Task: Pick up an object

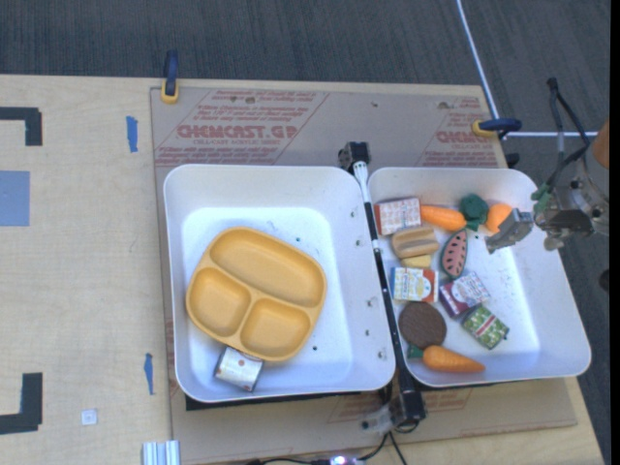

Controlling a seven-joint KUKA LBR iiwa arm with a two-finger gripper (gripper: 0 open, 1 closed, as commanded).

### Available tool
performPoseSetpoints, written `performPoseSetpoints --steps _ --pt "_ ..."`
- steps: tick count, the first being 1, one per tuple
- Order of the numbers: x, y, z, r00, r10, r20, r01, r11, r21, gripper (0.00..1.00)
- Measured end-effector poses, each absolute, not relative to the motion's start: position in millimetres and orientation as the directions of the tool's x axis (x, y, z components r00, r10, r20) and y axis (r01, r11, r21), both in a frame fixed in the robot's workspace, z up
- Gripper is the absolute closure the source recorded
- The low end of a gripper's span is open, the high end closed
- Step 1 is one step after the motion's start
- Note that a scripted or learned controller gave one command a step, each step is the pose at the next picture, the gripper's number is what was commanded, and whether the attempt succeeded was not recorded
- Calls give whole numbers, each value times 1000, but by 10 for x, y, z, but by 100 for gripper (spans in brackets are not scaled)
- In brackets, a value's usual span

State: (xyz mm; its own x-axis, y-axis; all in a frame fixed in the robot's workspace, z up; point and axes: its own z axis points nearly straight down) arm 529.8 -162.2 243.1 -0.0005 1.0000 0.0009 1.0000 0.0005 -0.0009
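Here, the pincer point(518, 229) is seen above the right bin point(557, 298), near its upper right edge; whether its fingers are apart or together cannot be told, and nothing is seen held between them. Just to its left, an orange carrot point(444, 217), a green piece point(474, 206) and a watermelon slice point(453, 253) are found. Further left and lower, a brown disc point(422, 325) and a second carrot point(451, 359) are laid. Well to the left, a yellow divided tray point(255, 294) is set in the left bin point(189, 201).
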Motion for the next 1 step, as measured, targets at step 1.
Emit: performPoseSetpoints --steps 1 --pt "5248 -1307 1131 0 1000 1 1000 0 -1 0"
